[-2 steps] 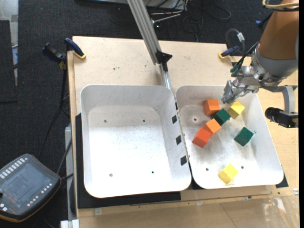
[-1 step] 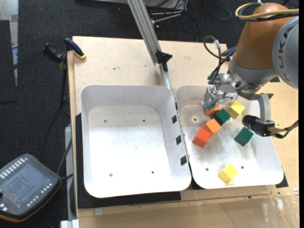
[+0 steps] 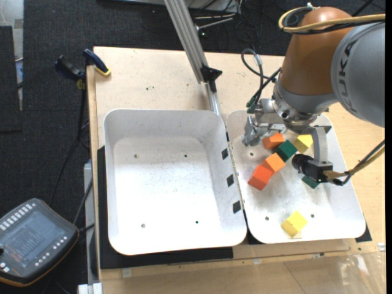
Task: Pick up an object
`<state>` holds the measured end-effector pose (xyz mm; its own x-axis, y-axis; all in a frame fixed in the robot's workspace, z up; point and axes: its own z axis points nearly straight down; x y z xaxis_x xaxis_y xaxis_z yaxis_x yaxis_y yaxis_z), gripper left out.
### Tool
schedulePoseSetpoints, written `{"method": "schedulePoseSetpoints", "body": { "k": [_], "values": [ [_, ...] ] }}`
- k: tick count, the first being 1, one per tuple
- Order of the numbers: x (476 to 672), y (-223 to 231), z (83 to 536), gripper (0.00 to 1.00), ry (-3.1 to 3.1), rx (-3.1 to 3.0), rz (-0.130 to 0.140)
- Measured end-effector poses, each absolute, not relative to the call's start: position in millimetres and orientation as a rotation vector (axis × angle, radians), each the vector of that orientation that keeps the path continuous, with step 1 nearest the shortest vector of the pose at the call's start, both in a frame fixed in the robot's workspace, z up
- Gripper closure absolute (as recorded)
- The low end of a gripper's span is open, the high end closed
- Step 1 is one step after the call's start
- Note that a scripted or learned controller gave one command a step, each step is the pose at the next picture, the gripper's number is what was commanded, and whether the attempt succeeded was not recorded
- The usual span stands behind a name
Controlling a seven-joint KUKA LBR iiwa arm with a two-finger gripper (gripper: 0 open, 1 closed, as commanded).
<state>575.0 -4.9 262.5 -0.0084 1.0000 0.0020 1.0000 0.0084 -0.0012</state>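
Yellow block (image 3: 294,223) lies apart; hand (image 3: 252,133) hovers beside orange block (image 3: 273,142).

Even, fairly bright light falls from overhead, with no hard-edged shadows. The two shallow white plastic bins (image 3: 165,182) read pale and nearly washed out, speckles still visible on their floors. Soft shadow gathers beneath the grey and orange robot arm (image 3: 324,60) over the right bin. The dark floor at left and far stays dim. At the near right corner, the pale wooden bench (image 3: 153,72) shows a hazy glare.
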Motion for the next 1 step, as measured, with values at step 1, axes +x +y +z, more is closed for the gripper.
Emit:
{"method": "schedulePoseSetpoints", "body": {
  "k": [1],
  "values": [
    [554.4, 46.5, 250.7, 1.00, -2.228, -2.210, 0.002]
  ]
}}
